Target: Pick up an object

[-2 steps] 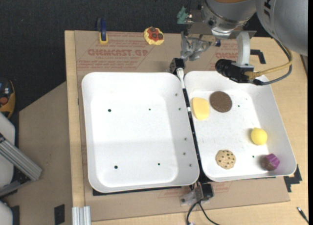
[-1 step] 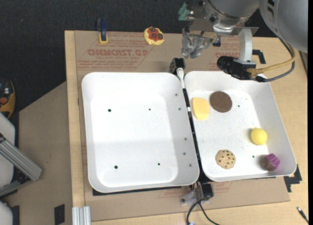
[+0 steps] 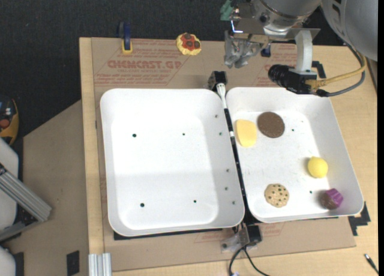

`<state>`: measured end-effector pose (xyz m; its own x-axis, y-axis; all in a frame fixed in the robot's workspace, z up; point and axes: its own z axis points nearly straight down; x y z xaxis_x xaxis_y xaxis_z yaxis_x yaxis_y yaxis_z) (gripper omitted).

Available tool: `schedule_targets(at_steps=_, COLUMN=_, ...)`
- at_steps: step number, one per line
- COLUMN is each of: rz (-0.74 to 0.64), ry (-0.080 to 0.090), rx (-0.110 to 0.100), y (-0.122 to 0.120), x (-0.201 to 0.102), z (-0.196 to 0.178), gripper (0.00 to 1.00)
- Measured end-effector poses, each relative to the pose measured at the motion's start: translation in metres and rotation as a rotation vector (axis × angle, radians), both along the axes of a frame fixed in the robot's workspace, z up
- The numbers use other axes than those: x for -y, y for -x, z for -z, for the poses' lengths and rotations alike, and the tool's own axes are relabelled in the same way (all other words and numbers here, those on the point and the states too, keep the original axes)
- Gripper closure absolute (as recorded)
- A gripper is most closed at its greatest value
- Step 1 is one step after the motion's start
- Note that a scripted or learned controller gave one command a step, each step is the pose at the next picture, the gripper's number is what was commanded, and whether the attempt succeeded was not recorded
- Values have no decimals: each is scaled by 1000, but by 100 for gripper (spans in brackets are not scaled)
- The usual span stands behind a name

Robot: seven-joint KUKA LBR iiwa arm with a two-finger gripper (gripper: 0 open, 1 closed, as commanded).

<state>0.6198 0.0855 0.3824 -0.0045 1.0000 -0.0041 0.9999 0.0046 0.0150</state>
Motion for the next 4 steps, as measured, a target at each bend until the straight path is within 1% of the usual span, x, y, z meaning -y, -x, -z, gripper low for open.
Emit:
schedule_targets(at_steps=1, rz=11, ry=-2, rx=-10, y=-11, x=56, z=-12, gripper=100)
schedule_targets(at_steps=2, rz=17, ry=0, rx=-19, y=-14, x=174, z=14, gripper=100)
schedule_targets(at_steps=3, rz=5, ry=-2, rx=-12, y=-15, x=166, z=1, gripper=100)
schedule_targets(at_steps=4, rz=5, ry=-1, rx=-9, y=-16, x=166, z=-9, gripper=100)
